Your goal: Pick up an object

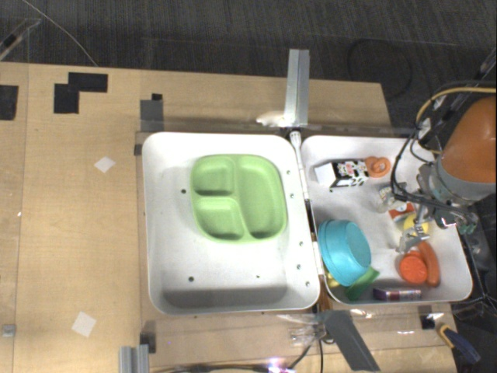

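My gripper [410, 225] reaches down into the right bin [342, 152] near its right wall, just above an orange toy [418, 266] and beside small yellow and orange pieces [402, 212]. A blue bowl [344, 249] lies on its side at the bin's left, with a green piece [362, 282] under its lower edge. A black-and-white carton [346, 172] and a small orange ring-shaped thing [377, 166] lie at the back. A dark marker [396, 292] rests along the front wall.
The left bin [163, 286] holds a green divided tray [236, 196]. A metal post [297, 92] stands behind the seam between the bins. Cables loop around the arm's orange band [472, 148] at the right.
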Controlling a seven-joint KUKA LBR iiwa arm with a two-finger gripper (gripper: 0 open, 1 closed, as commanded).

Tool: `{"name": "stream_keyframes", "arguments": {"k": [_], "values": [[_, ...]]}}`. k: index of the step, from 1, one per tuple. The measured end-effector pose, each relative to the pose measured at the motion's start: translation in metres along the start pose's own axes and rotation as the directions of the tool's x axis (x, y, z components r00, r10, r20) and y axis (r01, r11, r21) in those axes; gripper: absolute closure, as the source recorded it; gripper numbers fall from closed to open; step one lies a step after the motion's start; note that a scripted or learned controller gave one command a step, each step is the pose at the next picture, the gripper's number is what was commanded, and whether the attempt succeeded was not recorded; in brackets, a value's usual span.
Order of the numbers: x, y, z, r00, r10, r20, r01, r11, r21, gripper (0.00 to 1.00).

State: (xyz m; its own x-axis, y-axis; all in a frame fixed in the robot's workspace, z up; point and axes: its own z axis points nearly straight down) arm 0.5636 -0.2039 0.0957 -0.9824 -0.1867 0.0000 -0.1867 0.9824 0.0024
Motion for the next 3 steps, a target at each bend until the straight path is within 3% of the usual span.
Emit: {"name": "stream_keyframes", "arguments": {"k": [1, 2, 3], "values": [[0.018, 0.038, 0.006, 0.999, 0.044, 0.016, -0.044, 0.999, 0.008, 0.00], [0.046, 0.094, 0.005, 0.998, -0.060, 0.020, 0.060, 0.998, 0.012, 0.00], [-0.016, 0.042, 0.006, 0.991, -0.133, 0.016, 0.133, 0.991, 0.011, 0.00]]}}
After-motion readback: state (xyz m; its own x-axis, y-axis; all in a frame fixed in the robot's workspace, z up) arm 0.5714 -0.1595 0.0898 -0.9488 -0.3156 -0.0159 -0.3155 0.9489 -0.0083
